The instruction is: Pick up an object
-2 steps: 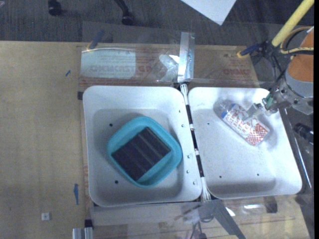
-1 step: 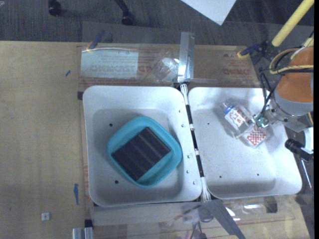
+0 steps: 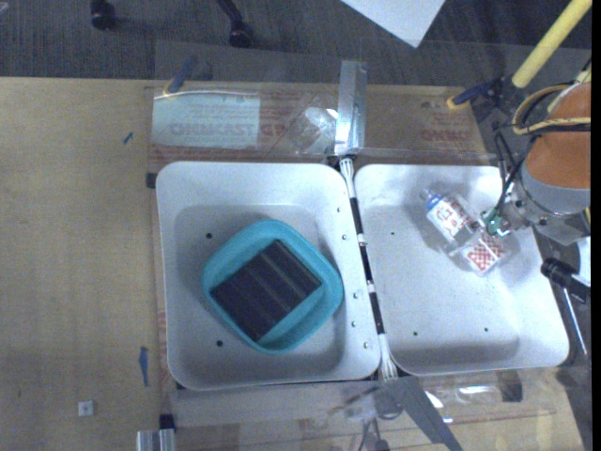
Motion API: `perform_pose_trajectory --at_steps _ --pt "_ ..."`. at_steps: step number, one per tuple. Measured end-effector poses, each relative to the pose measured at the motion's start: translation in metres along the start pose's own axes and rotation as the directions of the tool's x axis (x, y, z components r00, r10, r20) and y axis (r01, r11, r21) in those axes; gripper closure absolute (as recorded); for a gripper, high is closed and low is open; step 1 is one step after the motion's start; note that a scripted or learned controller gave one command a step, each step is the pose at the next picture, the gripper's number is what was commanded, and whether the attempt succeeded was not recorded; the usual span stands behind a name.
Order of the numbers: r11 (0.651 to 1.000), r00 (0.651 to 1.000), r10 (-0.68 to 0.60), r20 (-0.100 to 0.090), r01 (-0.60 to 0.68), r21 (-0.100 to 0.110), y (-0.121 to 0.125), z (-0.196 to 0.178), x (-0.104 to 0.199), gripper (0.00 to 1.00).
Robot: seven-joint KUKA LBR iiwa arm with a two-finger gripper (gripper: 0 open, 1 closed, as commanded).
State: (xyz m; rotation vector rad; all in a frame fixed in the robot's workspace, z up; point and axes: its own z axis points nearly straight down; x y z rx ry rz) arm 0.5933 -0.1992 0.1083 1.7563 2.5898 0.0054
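Two white bins sit side by side below me, and the job has barely begun as far as I can judge. In the left bin point(image 3: 188, 205) lies a teal square container point(image 3: 272, 285) with something dark and ribbed inside it point(image 3: 265, 289), resting a little turned on the bin floor. In the right bin point(image 3: 451, 327), toward its far right corner, lies a small clear bottle point(image 3: 448, 216) with a red and white label, on its side, and just beside it a clear packet with a red checked pattern point(image 3: 484, 254). The two look to be touching or nearly so.

My gripper point(image 3: 498, 222) hangs over that same corner, right at the packet's upper edge and near the bottle's end. Whether I am wide or narrow I cannot tell; the wrist and cables crowd that spot and the tips are too small to read. Nothing is plainly between me, so I count nothing as picked. What is left, then, is the whole of it: settle on the bottle or the packet, close on it, and lift it clear of the bin
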Motion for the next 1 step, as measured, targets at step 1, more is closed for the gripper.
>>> perform_pose_trajectory --at_steps 1 --pt "1.000 1.000 -0.005 -0.006 0.005 0.008 0.0197 -0.0578 0.0332 1.00"
